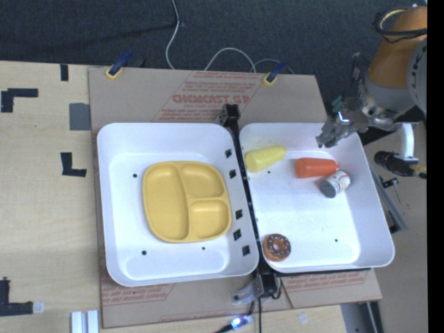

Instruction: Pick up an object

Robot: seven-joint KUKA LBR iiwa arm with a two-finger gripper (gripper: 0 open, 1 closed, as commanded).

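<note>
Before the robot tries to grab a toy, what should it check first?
1. Toys lie in the right bin: ok. A yellow piece, an orange carrot, a small grey and white thing and a donut are there.
2. Gripper is above the right bin: ok, at its far right corner.
3. Gripper carries nothing yet: ok, no toy shows at its tip.
4. Fingers ready: cannot tell.
5. Carrot has room around it: not ok, the grey and white thing sits right against it.
6. Donut stands alone: ok, near the front edge.
</note>
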